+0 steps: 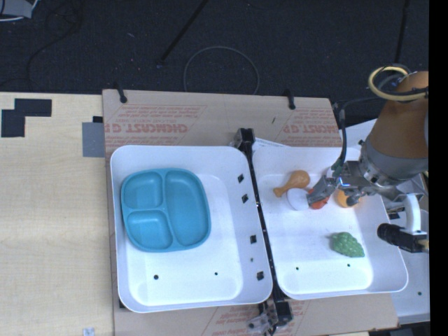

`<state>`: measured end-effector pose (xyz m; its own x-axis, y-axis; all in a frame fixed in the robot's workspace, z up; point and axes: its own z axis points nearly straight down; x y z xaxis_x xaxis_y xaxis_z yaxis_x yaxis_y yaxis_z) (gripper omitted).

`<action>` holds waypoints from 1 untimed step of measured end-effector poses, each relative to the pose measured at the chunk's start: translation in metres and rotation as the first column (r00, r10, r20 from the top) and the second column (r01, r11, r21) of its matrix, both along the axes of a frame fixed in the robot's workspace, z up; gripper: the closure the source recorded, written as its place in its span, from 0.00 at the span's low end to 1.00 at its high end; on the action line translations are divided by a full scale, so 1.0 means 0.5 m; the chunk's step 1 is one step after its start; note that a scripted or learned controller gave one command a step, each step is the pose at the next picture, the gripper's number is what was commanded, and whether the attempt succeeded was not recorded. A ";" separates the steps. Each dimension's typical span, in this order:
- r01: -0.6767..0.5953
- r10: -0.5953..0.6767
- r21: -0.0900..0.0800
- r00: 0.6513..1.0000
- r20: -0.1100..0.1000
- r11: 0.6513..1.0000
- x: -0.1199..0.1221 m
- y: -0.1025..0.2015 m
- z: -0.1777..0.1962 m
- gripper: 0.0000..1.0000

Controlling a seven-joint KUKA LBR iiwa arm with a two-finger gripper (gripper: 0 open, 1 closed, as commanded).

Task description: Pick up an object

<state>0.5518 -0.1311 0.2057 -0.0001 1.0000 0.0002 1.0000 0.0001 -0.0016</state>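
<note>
Faintly, mirrored lettering marks the cardboard (183, 120).

- right bin (308, 285): lower half is wide open floor, just the green toy (347, 244) sitting near the right wall
- upper half's crowded: chicken leg (294, 183), white piece (298, 200), gripper (323, 196) all bunched together
- left bin (175, 292): blue tray (166, 209) hogs the left, open strip below and right

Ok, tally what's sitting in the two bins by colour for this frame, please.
Blue: 1, divided plate in the left bin
Tan: 1, drumstick-shaped toy in the right bin
White: 1, small piece
Red-orange: 1, piece by the gripper
Yellow-orange: 1, piece
Green: 1, bumpy toy
Total: 6
</note>
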 end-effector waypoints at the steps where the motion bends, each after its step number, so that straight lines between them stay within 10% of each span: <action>1: 0.000 0.000 0.002 1.000 -0.006 1.000 0.009 0.003 -0.126 0.00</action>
<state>0.5562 -0.1297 0.1429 -0.0004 1.0000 0.0017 1.0000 0.0004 -0.0076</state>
